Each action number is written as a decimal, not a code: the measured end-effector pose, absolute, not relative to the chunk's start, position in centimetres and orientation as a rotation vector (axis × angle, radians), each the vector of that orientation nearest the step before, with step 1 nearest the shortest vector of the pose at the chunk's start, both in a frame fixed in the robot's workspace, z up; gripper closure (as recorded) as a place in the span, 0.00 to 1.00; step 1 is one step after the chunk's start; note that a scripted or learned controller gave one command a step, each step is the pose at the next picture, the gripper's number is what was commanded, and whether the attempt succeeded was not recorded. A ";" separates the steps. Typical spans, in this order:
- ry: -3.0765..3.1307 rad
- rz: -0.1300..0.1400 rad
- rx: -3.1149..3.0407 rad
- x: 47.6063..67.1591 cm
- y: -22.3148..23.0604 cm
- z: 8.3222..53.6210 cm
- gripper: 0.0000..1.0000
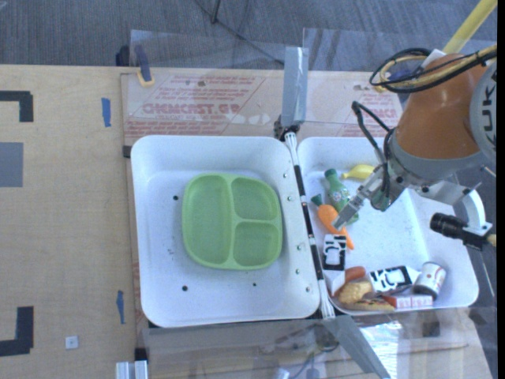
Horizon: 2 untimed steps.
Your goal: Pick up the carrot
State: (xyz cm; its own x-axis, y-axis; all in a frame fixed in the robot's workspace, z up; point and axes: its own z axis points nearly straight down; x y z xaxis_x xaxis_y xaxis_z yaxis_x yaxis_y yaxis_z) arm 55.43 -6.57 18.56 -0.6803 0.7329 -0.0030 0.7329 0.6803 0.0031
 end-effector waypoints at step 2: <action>2.966 0.002 1.035 50.5 -4.0 18.5 0.00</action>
